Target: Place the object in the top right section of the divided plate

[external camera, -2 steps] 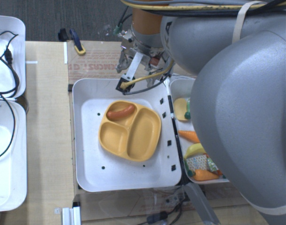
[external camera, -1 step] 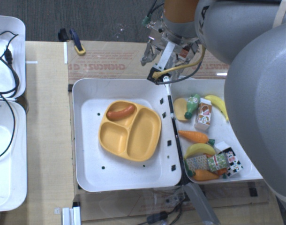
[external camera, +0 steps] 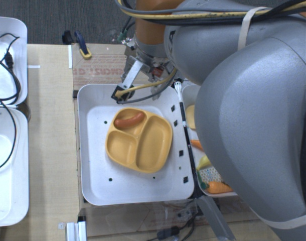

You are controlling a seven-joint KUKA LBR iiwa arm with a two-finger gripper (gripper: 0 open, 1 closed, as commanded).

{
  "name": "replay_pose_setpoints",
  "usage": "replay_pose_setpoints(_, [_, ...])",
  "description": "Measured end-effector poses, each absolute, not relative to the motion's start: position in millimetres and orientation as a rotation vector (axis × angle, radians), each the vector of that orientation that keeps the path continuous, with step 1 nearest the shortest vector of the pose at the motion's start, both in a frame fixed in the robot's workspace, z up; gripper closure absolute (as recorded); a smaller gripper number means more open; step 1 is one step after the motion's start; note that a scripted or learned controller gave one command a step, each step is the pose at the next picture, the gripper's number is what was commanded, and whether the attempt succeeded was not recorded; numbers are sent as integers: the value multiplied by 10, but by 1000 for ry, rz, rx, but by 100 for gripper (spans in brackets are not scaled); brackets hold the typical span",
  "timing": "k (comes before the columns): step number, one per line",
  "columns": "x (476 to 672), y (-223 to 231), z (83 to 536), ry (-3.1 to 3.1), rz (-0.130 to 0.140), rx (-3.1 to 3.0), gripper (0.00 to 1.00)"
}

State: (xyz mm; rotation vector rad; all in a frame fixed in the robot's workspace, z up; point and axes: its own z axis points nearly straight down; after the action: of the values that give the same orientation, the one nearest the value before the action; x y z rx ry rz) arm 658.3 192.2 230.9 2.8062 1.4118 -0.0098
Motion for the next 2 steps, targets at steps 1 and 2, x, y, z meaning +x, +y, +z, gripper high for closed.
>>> replay_pose_setpoints(1, [6591,1883,2918,1406,-4,2808,0])
replay_pose_setpoints(2, [5722,2228,2118,1499,-10,2761,0])
